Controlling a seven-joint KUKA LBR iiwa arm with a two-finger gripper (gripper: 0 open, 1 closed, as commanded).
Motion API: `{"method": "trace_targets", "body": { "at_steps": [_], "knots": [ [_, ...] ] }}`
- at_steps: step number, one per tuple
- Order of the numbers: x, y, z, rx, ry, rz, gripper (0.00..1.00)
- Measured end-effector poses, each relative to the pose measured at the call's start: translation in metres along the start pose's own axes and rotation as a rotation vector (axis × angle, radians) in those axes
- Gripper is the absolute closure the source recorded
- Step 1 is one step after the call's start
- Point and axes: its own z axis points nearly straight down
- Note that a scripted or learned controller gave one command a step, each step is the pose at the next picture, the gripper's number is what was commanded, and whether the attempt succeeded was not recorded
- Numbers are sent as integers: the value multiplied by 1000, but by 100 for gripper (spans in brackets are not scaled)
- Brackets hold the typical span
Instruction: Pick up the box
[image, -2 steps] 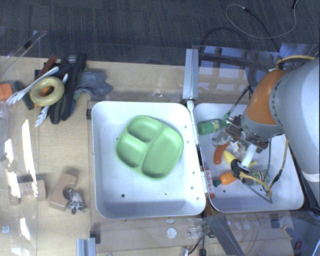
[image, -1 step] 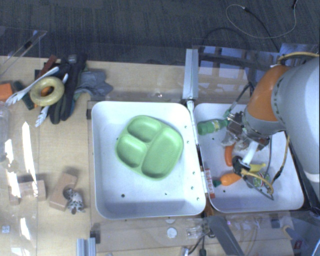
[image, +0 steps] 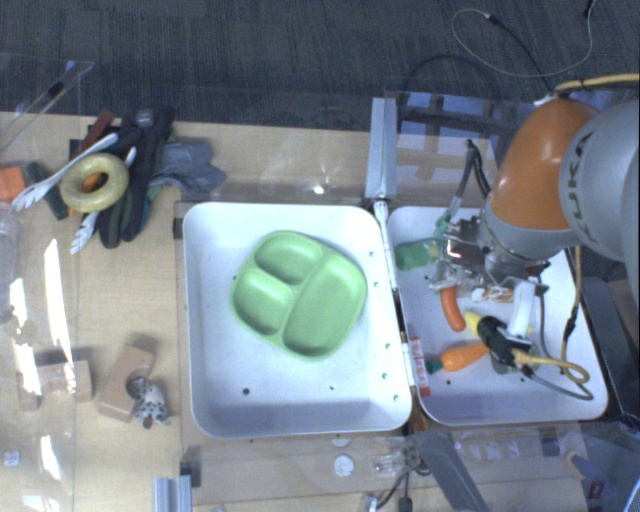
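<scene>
My gripper (image: 468, 262) hangs low over the middle of the right bin (image: 560, 405), under the grey wrist and orange band. Just beneath it a small pale box with red print (image: 492, 294) peeks out, mostly covered by the wrist. I cannot make out whether the box is between the gripper's parts or only under them. A green object (image: 410, 255) lies to the gripper's left, close to the bin's left wall.
Two orange carrot-like pieces (image: 452, 308) (image: 464, 356) and a small yellow item (image: 472, 322) lie in the right bin's lower middle. A green divided plate (image: 298, 294) sits in the left bin (image: 215, 400). Tools, a tape ring (image: 94, 182) and wooden blocks (image: 128, 380) clutter the bench at left.
</scene>
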Motion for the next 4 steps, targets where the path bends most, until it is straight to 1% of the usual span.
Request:
{"method": "trace_targets", "body": {
  "at_steps": [1, 2, 3, 4],
  "knots": [
    [55, 33, 21, 0, 0, -583, 100],
    [160, 7, -26, -2, 1, -761, 100],
    [136, 34, -65, -8, -1, -1116, 100],
    [118, 13, -73, -11, -3, -1538, 100]
  ]
}}
